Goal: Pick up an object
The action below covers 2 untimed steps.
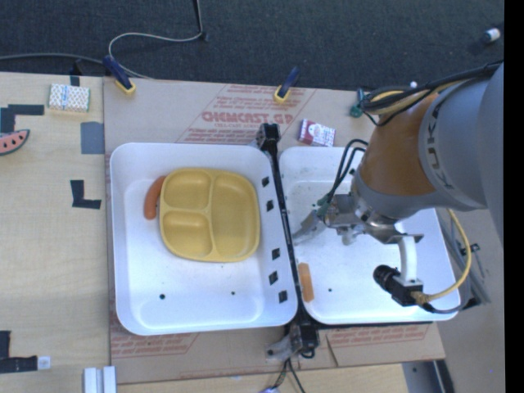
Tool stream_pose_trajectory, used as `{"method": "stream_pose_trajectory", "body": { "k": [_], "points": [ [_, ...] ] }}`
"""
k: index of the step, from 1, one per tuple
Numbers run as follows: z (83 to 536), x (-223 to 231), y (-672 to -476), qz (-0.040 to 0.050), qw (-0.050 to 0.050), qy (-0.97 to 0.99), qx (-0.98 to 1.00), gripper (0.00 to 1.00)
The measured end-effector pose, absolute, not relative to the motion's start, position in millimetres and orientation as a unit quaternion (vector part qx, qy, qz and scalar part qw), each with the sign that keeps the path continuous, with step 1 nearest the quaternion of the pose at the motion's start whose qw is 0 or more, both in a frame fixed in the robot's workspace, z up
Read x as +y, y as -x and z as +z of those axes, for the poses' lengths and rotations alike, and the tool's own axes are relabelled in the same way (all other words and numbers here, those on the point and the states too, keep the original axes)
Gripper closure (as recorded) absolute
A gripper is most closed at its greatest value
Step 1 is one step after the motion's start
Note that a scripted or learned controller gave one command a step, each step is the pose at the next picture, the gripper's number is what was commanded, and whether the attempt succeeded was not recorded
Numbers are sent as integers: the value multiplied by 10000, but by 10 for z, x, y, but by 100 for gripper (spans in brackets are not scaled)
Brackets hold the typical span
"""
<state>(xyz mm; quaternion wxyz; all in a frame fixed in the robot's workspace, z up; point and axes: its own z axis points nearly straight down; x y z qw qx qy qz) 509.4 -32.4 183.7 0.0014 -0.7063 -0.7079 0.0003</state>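
You've got a fat grey arm (458, 150) w/ orange band (397, 158), dark lettering on the shell, black + yellow cables (458, 277) round the wrist

Bright, even light — soft shadows

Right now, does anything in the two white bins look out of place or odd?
Two things look slightly odd. An orange sausage-shaped toy in the left white bin is wedged against the left edge of the yellow divided plate, partly tucked under its rim. Another small orange piece lies hard against the right white bin's left wall.
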Motion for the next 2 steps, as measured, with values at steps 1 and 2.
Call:
{"method": "stream_pose_trajectory", "body": {
  "k": [1,2],
  "points": [
    [1838,-266,-5895,5,2,7066,-7076,0],
    [1839,48,-6492,6,1,7063,-7079,0]
  ]
}}
